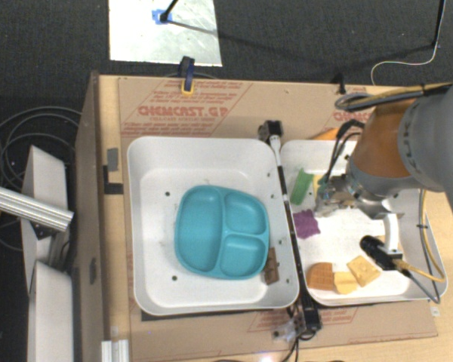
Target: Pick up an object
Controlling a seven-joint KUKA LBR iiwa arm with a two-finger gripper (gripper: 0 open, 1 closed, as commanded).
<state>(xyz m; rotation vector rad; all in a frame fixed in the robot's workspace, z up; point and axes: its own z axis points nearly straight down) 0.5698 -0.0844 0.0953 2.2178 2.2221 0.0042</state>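
The gripper (326,202) hovers just beside the purple object (306,223) in the right bin (408,296), nothing lifted yet.

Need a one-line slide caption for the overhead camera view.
KUKA arm's gripper low in the right bin near a purple object; teal divided plate in the left bin.

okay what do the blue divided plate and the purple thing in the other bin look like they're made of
Plate: probably moulded plastic, smooth and even teal, with soft rounded dividers and a faint sheen. Purple thing: unclear; matte with an uneven outline, so possibly foam or soft rubber, but it is too small to tell.
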